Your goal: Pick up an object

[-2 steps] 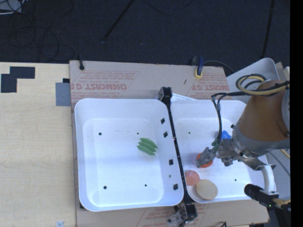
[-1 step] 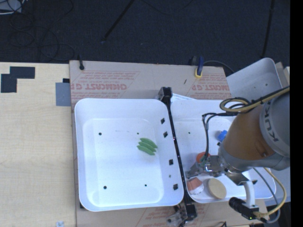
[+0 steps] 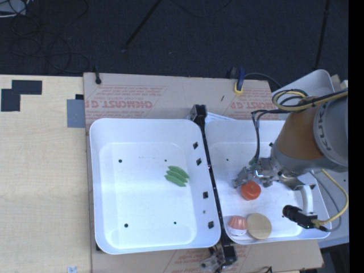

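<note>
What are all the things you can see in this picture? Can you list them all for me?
left bin: one, white, left half of the bench
right bin: one, white, beside the left bin
green object: one, green, lying in the left bin, right of its middle
red-orange object: one, red-orange and round, in the right bin, just below the gripper
pink and white object: one, pink and white, near the right bin's front edge
tan disc: one, tan and round, right beside the pink and white object
cardboard sheet: one, brown with red print, under both bins
arm: one, grey with an orange band, reaching in from the right
gripper: one, dark metal, low in the right bin above the red-orange object
</note>
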